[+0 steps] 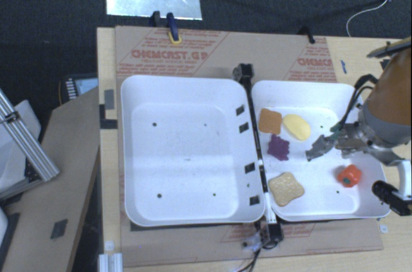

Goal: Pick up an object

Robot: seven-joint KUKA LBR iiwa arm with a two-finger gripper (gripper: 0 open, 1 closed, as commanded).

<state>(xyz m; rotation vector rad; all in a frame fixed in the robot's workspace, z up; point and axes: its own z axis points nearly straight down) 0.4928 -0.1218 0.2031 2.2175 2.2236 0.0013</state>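
Claw [317,150] poised low in the right bin [322,89]; grip state impossible to tell.

Nearest: purple piece [279,147] just left of claw, yellow piece [297,126] up-left, orange square [270,121] beyond that; tan cracker [286,188] down-left, red tomato [349,175] just to the right and below; probably light plastic toys, stiff, smooth, apt to slip; best pinched across narrow flanks; flat cracker hardest. Slick white floor, shallow walls; left bin [187,97] well left; cardboard [212,45] under both, dark carpet [51,7] beyond.
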